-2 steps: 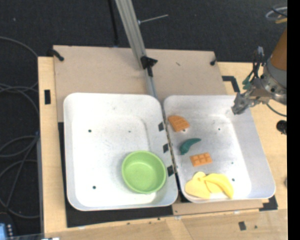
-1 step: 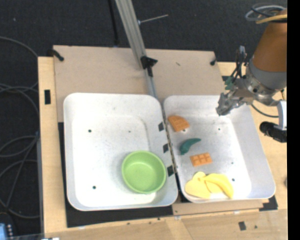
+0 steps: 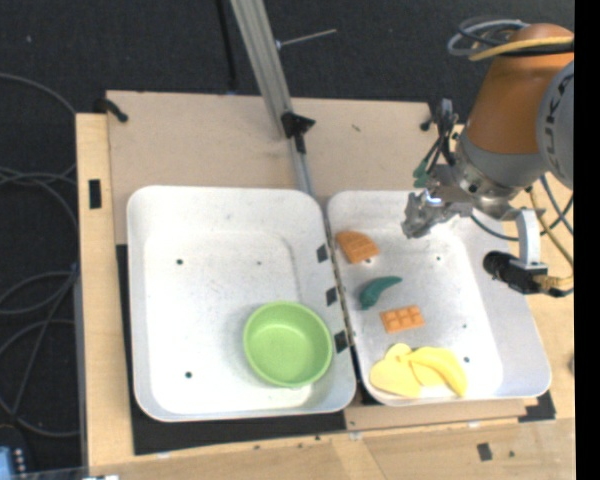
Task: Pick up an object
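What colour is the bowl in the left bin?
The bowl is light green, plain with no pattern, seen clearly in the camera view.

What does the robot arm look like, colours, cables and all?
The arm is grey with a broad orange band above the wrist. Thin dark cables run down beside the wrist to a small grey metal gripper, and more cables loop on top.

Slanted aluminium rail (image 3: 265,58) over tan bench (image 3: 200,138), black cables (image 3: 20,258) on dark floor.
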